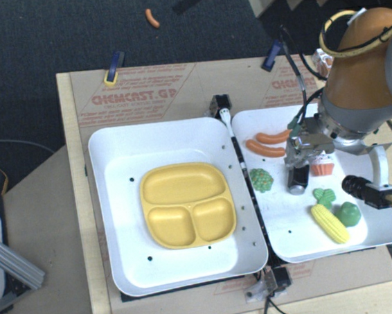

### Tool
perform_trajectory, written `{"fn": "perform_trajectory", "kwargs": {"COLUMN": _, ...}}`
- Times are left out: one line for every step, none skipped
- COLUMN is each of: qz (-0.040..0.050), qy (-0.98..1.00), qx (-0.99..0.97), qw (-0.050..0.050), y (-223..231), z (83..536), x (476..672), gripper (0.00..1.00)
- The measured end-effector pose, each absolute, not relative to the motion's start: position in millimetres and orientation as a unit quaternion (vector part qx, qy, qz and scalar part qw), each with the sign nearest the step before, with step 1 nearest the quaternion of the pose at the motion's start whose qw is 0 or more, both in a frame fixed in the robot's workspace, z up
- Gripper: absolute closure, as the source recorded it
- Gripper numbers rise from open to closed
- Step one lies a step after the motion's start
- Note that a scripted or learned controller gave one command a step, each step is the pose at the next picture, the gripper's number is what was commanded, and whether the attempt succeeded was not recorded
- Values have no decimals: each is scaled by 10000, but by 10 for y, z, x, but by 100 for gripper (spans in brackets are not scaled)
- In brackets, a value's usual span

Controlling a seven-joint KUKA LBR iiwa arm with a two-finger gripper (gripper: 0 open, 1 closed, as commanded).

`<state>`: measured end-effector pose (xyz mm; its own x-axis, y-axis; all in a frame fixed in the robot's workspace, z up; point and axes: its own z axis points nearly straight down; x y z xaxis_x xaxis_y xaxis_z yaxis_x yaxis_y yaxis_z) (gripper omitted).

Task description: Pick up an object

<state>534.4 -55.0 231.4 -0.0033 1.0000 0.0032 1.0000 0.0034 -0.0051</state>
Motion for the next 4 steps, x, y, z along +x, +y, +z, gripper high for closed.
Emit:
{"fn": "perform_trajectory", "kwargs": {"qz": 8, "qy": -7081, "qx": -7061, "qw": 26, "y": -237, "z": 2342, "x": 4946, "gripper": 100}}
{"fn": "perform_trajectory", "kwargs": {"qz": 11, "qy": -7066, "qx": -7076, "qw": 20, "y": -228, "z": 2330, "x": 4731, "gripper": 100}}
{"fn": "perform_trajectory", "kwargs": {"qz": 14, "qy": -7068, "qx": -7074, "qw": 20, "y": -284, "z": 2179, "x": 4851, "gripper": 100}}
{"fn": "perform_trajectory", "kwargs": {"qz": -9, "qy": -7079, "qx": -7063, "qw": -9, "y": -148, "z": 2312, "x": 4842, "gripper": 100}}
